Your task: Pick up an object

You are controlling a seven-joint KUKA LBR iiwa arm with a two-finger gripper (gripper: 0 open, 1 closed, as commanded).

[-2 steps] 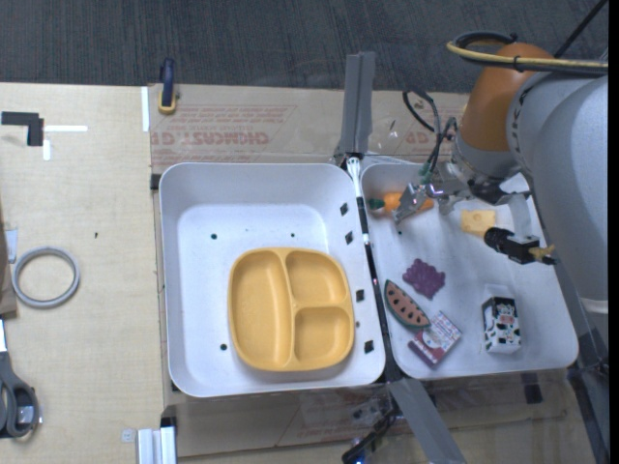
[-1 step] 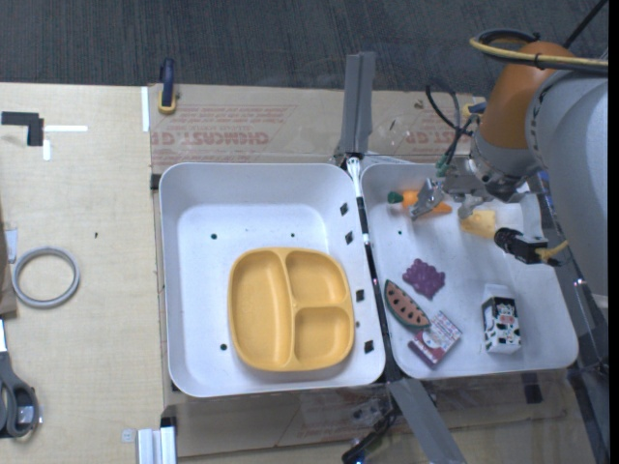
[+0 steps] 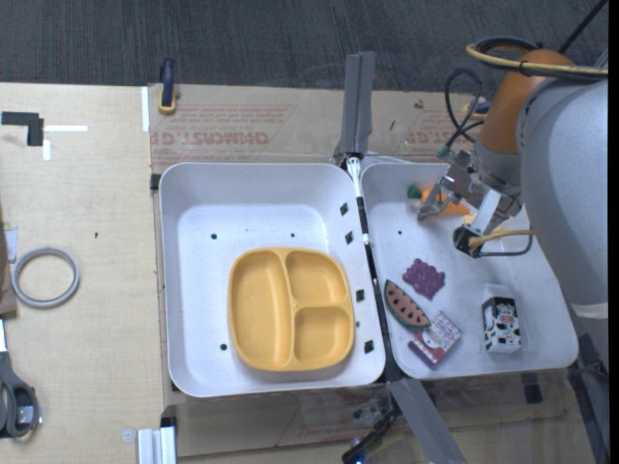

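Fingers (image 3: 432,204) hang low over the right bin's (image 3: 542,356) far corner, touching an orange object (image 3: 447,201), their spread impossible to tell, arm (image 3: 571,162) bent above.

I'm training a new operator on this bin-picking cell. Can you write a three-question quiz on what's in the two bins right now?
1. True or false: the yellow divided plate lies in the same bin as the watermelon slice.
2. Which item lies nearest the right bin's front right corner? A) purple grape bunch B) cow-patterned carton C) small printed box
3. Fill in: the gripper is over the ____ part of the right bin, by a small orange and green item.

Key: 1 false, the plate is in the left bin. 2 B. 3 far (back).
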